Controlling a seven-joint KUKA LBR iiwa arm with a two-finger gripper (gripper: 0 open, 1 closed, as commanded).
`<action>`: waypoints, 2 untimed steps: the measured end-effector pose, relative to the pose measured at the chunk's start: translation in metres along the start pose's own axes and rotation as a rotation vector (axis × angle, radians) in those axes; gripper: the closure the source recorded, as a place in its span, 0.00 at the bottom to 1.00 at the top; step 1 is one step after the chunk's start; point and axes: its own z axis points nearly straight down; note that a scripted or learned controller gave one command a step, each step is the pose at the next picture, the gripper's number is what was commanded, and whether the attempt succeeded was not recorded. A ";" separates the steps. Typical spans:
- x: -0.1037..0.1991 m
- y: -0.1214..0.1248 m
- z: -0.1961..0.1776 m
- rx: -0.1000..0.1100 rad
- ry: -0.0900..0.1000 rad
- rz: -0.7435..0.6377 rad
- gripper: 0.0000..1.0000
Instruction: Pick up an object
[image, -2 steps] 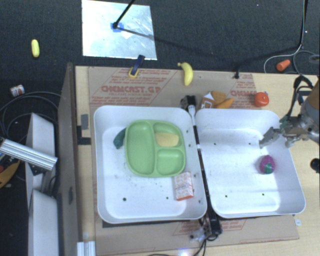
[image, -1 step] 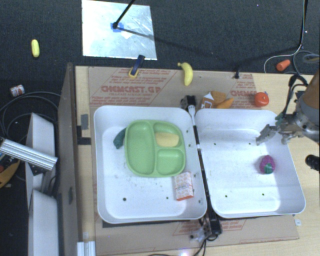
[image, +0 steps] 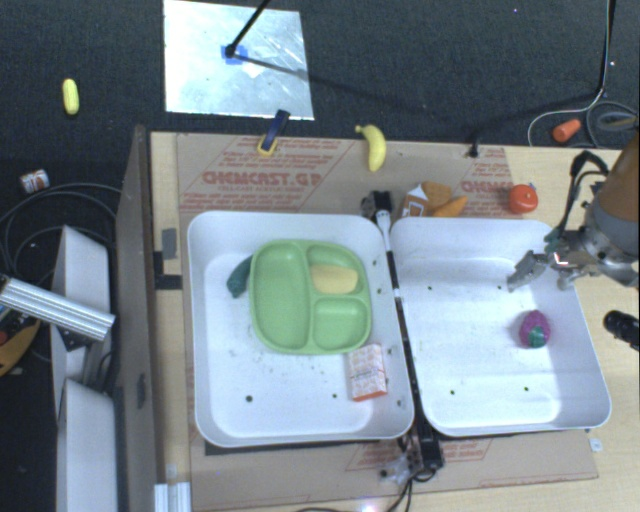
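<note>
In the right bin (image: 470, 400) a small purple and green object (image: 533, 329) lies near the right wall. My gripper (image: 541, 277) hangs over that bin's upper right part, up and slightly right of the object and apart from it. Its fingers are open with nothing between them. The left bin (image: 215, 400) holds a green divided plate (image: 305, 320) with a yellow piece (image: 334, 278) in its upper right compartment. A dark green item (image: 238, 276) lies at the plate's left edge. A small orange and white box (image: 367, 372) lies below the plate's right corner.
Behind the bins on the cardboard lie a banana (image: 374, 147), an orange ball (image: 522, 198), an orange and white item (image: 434, 201) and a blue and yellow tool (image: 272, 133). Cables run along the right side behind the arm.
</note>
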 end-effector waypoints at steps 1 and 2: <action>0.000 -0.008 0.025 0.001 0.000 0.003 0.00; 0.000 -0.014 0.027 0.001 0.000 0.003 0.00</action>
